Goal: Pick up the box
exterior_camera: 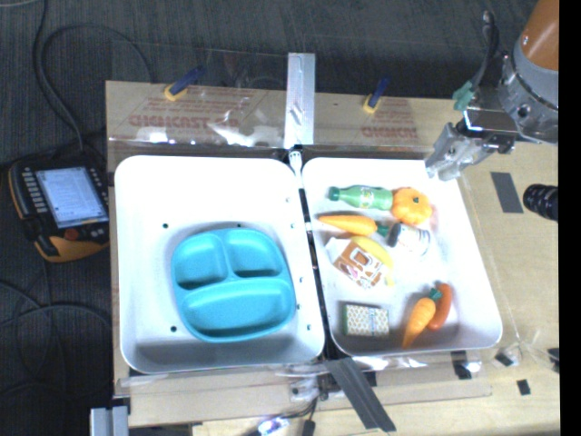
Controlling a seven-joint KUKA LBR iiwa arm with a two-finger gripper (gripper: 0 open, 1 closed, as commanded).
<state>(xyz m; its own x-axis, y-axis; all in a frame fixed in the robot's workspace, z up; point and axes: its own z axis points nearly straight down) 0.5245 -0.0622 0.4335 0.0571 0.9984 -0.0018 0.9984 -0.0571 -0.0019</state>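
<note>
An orange-and-white box [359, 263] lies tilted in the middle of the right bin [477, 271], partly under a yellow banana-like piece [381, 251]. A smaller speckled green box [366, 319] lies flat near the bin's front wall. My gripper [448, 160] hangs over the bin's far right corner, well above and to the right of both boxes. I see nothing held in it.
The right bin also holds a green bottle [361, 194], an orange round fruit [411, 206], an orange pepper-like piece [345, 223] and two carrots [425, 312]. A blue divided plate [234, 282] sits in the left bin [145, 243]. A handheld pendant [60, 205] lies left of the bench.
</note>
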